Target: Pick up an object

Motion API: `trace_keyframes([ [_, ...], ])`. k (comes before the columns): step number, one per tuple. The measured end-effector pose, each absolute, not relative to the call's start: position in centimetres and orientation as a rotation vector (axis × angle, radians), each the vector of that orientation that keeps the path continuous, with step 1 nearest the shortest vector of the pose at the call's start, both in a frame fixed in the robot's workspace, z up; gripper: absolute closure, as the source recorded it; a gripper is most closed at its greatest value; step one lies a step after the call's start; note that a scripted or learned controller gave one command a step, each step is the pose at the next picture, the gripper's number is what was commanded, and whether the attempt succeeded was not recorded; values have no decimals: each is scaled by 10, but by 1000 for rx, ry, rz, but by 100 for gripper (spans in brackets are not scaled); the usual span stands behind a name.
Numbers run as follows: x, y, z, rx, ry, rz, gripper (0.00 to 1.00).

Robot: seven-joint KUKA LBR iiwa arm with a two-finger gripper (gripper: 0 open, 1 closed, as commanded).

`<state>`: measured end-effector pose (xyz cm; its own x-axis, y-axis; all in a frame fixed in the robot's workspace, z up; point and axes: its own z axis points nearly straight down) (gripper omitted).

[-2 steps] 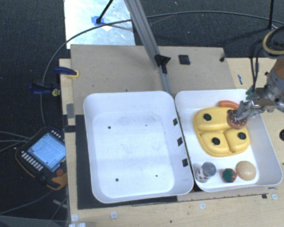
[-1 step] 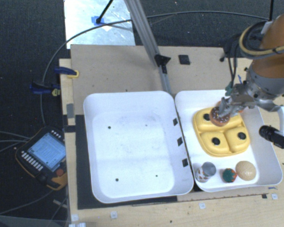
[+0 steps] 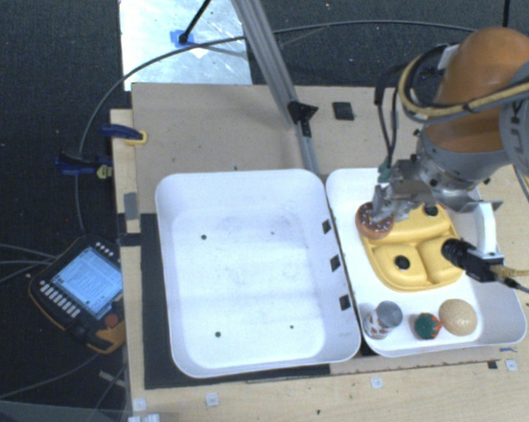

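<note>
A round brownish object (image 3: 371, 220) lies on the yellow tray (image 3: 412, 252), under the gripper (image 3: 385, 207), likely lowered for grasping; whether it pinches is unclear.

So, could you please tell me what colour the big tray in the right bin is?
Yellow tray, clearest in the camera view.

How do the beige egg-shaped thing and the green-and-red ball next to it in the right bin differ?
The beige egg is larger, plain and pale; the green-and-red ball is smaller, darker and two-coloured. The beige egg lies nearer the bin's right corner, the ball to its left. Both rest loose along the right bin front wall.
</note>
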<state>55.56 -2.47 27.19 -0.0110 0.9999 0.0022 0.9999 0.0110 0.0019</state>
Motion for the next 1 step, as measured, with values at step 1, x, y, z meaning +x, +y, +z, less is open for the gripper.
trace_keyframes([
  [1, 569, 28, 273, -2211, -2234, -5, 100],
])
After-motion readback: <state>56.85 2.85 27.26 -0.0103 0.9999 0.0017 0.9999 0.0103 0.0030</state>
